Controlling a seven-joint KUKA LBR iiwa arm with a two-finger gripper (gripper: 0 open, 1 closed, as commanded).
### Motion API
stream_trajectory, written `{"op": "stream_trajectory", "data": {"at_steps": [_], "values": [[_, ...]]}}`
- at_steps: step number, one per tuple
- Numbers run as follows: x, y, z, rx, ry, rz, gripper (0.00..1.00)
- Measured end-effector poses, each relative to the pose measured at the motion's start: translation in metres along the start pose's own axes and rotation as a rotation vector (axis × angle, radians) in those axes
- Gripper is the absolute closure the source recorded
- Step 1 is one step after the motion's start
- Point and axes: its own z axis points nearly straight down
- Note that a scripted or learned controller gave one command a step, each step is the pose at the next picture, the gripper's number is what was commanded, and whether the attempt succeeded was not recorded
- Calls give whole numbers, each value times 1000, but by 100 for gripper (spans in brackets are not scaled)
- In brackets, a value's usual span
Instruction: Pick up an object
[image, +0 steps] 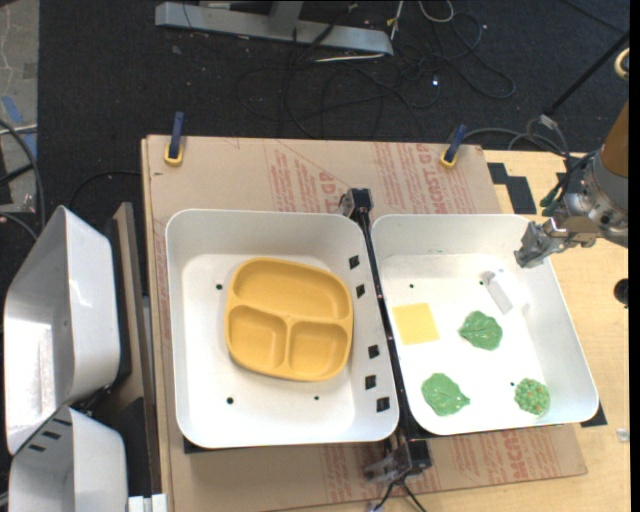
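The tool (532, 247) hovered over the right bin's (570, 330) upper right rim; its grip state could not be told. A yellow square (415, 323) lay inside.

We are seeing dark carpet (90, 70) lying under a cardboard-topped bench (270, 170), black cables (330, 95) trailing beyond its far edge.

Red print on cardboard sheet (420, 165), unreadable
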Motion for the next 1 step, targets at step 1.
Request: {"op": "stream_trajectory", "data": {"at_steps": [1], "values": [[49,-13,15,7,3,-1,100]]}}
